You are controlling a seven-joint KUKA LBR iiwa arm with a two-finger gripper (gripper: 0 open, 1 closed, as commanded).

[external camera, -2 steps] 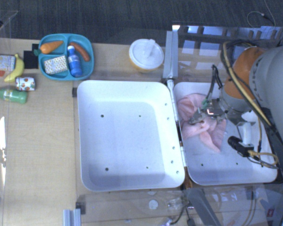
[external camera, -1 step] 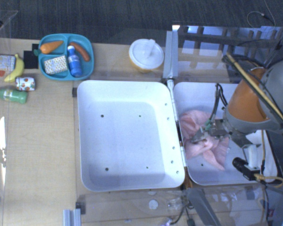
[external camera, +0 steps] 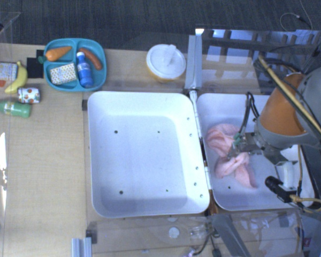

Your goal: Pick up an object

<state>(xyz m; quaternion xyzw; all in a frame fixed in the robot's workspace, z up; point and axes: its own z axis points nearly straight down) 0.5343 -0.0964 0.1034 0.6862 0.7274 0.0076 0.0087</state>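
Pink item (external camera: 220, 137) is in the right bin (external camera: 224, 105), left half, near the wall shared with the left bin (external camera: 139, 143). It reads as two soft lumps, one toward the back and one toward the front. Can't tell if they're one piece or two.

Claw (external camera: 238, 146) sits right on it, about where the lumps meet. Can't tell how far the claw is open, or whether it has hold of anything.

Around it:
- Arm (external camera: 281, 116) comes in from the right and covers most of the right bin's right half.
- No other loose object lies beside the pink item in that bin.
- Off the bins, along the bench (external camera: 43, 170) back edge: white lidded tub (external camera: 166, 61) just behind the left bin's back right corner, and a blue tray (external camera: 100, 55) with a carrot (external camera: 59, 53), a blue bottle (external camera: 84, 71) and a sausage (external camera: 92, 59).
- Far left: box (external camera: 1, 71), banana (external camera: 20, 78), can (external camera: 29, 95), green bottle (external camera: 10, 108). All are well apart from the claw.

Edges and room:
- The back lump lies just beside the shared wall, so that side is tight.
- There is bare floor behind the item up to the back wall, and in the front left corner of the right bin.
- Left bin floor is open white all over.
- Wide bare bench lies left of the left bin.
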